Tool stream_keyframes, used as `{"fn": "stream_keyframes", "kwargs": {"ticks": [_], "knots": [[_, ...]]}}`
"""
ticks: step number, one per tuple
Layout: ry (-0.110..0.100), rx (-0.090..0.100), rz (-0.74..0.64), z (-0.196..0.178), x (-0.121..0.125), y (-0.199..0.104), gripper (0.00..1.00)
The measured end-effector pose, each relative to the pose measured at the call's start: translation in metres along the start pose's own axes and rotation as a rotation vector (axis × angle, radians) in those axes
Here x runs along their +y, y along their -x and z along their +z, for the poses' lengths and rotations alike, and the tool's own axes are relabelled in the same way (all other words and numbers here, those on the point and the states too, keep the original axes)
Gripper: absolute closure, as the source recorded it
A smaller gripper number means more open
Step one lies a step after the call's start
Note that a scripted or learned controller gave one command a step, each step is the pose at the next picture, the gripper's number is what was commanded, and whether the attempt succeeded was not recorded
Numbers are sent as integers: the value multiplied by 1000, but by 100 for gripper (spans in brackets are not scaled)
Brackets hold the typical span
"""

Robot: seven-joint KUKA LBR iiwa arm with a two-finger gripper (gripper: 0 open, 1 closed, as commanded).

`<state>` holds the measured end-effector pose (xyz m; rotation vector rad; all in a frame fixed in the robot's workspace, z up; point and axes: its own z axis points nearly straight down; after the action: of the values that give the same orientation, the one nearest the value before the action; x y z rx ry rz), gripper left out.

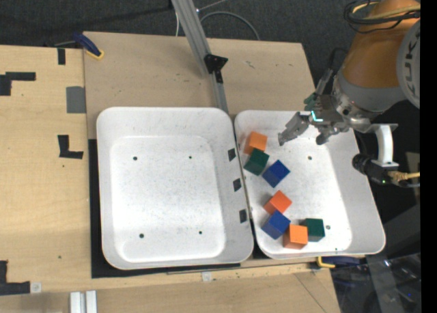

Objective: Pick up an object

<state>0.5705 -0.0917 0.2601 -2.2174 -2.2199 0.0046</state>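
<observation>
From where I sit, no pick has been made yet: every small cube I can count lies on the floor of the right-hand shallow white plastic bin (341,188), and nothing hangs from the arm. An orange cube (257,142) sits near the bin's upper left corner, touching a dark green cube (257,162) just below it, with a blue cube (276,173) close beside that. Lower down, a second orange cube (278,202) rests against a second blue cube (276,225), and a third orange cube (297,235) sits next to a second dark green cube (314,229) at the near wall. The left-hand shallow white plastic bin (109,168) stands alongside on the light wooden worktop (41,188).

The two-finger gripper (305,132) hovers over the upper part of the right bin, its fingers spread wide apart with only bare bin floor between them. It touches no cube; the nearest, the first orange one, lies off to its left. I judge the whole grasp is left to do: choose a cube, descend, close, lift.
</observation>
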Motion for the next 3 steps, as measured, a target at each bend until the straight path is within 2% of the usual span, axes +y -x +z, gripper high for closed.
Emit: {"fn": "stream_keyframes", "kwargs": {"ticks": [1, 2, 3], "knots": [[3, 0, 0, -2, 1, 0, 0], [-2, -1, 1, 47, 3, 8, 0], [-3, 0, 0, 107, -6, 3, 0]]}}
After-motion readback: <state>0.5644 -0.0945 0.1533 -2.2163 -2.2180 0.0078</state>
